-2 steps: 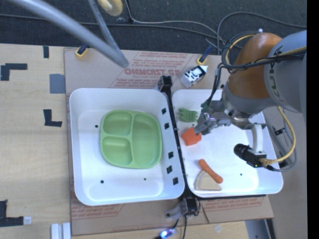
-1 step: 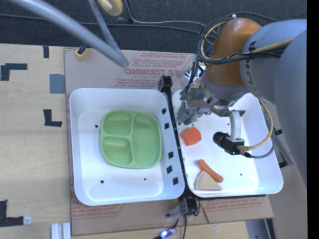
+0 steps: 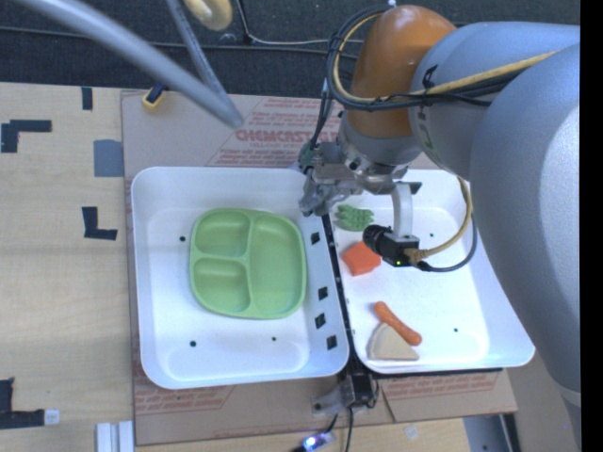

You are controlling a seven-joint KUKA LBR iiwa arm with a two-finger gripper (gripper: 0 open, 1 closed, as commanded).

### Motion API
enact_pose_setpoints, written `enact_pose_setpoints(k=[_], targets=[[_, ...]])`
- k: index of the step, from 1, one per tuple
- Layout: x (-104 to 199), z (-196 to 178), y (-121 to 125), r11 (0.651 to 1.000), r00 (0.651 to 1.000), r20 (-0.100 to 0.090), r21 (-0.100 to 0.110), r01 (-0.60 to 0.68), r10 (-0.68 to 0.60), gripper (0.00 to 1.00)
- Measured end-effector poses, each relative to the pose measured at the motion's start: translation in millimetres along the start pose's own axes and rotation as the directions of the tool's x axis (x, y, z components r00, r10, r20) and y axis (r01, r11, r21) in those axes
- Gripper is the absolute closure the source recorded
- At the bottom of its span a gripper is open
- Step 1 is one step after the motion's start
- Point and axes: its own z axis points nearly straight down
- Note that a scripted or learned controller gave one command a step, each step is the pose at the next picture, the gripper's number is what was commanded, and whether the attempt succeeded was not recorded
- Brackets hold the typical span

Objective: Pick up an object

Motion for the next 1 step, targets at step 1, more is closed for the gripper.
enact_pose_setpoints(k=[1], targets=[[35.1,6.2,31.0,1.000,1.000,0.001,0.000,-0.002,0.002,1.00]])
